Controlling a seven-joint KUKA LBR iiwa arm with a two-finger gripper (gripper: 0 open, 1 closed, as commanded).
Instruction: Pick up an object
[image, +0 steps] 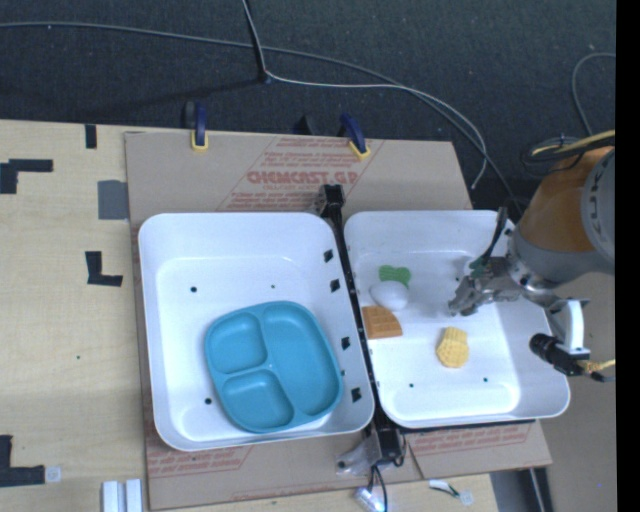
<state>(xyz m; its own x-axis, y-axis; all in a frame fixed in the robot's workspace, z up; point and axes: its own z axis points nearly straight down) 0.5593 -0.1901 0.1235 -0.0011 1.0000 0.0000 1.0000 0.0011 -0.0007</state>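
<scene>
The right bin (500, 400) holds a yellow waffle-like piece (452, 348), a tan cracker-like square (381, 322), a white rounded object (390, 294) and a small green object (395, 273). My gripper (466, 300) hangs low in the right bin, just above and to the right of the yellow piece and apart from it. Nothing shows between its fingertips. The grey arm with its orange band (560, 215) comes in from the right.
The left bin (160, 250) holds a blue divided plate (272, 365). A black divider (345, 290) runs between the bins. Both bins rest on cardboard (290, 170) held by two clamps. Cables cross the dark area at the back.
</scene>
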